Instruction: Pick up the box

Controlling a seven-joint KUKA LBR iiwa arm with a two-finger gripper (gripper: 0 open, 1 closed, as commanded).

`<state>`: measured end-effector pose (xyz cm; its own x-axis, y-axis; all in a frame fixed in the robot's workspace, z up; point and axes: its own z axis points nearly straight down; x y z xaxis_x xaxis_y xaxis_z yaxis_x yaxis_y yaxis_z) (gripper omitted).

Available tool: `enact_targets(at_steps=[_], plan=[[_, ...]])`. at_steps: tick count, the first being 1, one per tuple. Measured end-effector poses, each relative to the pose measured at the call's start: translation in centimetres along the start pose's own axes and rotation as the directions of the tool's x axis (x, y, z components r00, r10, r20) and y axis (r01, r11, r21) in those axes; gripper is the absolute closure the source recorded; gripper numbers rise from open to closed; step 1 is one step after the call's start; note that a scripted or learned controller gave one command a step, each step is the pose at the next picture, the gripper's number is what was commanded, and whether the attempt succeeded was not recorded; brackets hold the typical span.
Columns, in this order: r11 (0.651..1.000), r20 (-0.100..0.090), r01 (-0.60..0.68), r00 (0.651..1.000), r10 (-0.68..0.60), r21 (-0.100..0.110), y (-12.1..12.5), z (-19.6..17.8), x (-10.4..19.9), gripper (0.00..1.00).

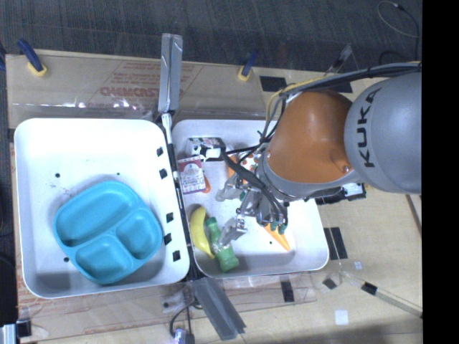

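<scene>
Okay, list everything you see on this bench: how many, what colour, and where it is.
left bin: one, white, left side of the bench
right bin: one, white, right beside the left bin
divided tray: one, blue, in the left bin
box: one, red and white, by the right bin's left wall
small package: one, black and white, right bin's far left corner
banana: one, yellow, right bin's near left
bottle: one, green, beside the banana
carrot: one, orange, right bin's near side
clamps: two, blue, bench's far edge
arm: one, grey with orange band, reaching from the right
gripper: one, metal, over the right bin
</scene>
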<state>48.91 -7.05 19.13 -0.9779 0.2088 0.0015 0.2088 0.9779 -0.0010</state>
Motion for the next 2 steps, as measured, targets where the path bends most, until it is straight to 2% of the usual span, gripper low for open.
enact_targets(at_steps=[1,2], plan=[[0.997,0.005,-0.075,0.997,0.075,0.001,-7.4,-13.1,-9.2,0.0],[0.979,0.006,-0.202,0.979,0.202,-0.001,-6.0,-13.2,-9.6,0.0]])
